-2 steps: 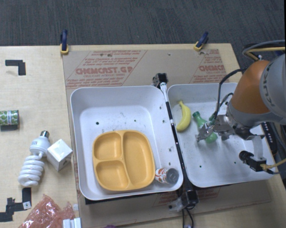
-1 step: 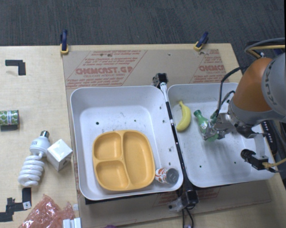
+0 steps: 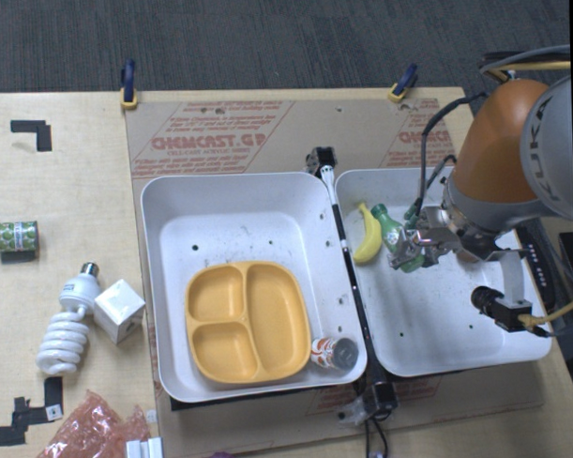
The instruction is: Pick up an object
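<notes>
We count two white bins: the left bin (image 3: 166,274) and the right bin (image 3: 459,344). In the left one we have one yellow divided plate (image 3: 247,320) and one small can (image 3: 333,353). In the right, one banana (image 3: 368,235) and one green bottle (image 3: 392,231). Out on the bench we tally one spiral light bulb (image 3: 67,330), one white cube (image 3: 119,310), one green tin (image 3: 17,238), one pink mesh bag (image 3: 83,439), and two blue clamps (image 3: 128,83).

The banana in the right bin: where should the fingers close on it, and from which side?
Grip the banana across its middle, coming straight down from above. It lies flat and curved near the bin's left wall, with a green bottle close on its right, so the fingers probably fit best across its narrow width, clear of both.
</notes>
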`<state>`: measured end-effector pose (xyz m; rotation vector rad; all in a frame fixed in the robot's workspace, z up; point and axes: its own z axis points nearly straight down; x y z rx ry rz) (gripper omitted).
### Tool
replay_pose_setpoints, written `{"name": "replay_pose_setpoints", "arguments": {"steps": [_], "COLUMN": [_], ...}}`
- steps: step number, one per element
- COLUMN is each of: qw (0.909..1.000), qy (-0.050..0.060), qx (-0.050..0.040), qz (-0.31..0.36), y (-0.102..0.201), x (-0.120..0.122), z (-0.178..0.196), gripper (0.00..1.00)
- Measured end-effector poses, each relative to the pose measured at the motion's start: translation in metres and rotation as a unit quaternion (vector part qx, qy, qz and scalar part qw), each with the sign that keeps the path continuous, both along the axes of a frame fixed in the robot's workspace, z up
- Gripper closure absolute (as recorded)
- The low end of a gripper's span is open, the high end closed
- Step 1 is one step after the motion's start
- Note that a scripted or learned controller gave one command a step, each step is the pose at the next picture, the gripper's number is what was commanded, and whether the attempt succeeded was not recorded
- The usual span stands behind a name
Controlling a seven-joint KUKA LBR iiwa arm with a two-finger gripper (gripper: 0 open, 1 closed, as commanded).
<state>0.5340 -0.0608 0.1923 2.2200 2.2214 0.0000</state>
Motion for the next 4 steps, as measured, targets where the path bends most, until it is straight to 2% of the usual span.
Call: {"name": "replay_pose_setpoints", "arguments": {"steps": [1,2,3,4], "qw": [1.0000,1.0000,1.0000,1.0000], "qy": [0.001,0.000,0.001,0.000], "qx": [0.0002,-0.0001,0.0002,0.0000], "qz": [-0.001,0.000,-0.001,0.000], "y": [-0.017,0.013,0.008,0.048], "x": [-0.056,-0.033,-0.056,-0.049], "z": [0.000,0.006,0.000,0.000], "gripper": [1.00,1.00,1.00,1.00]}}
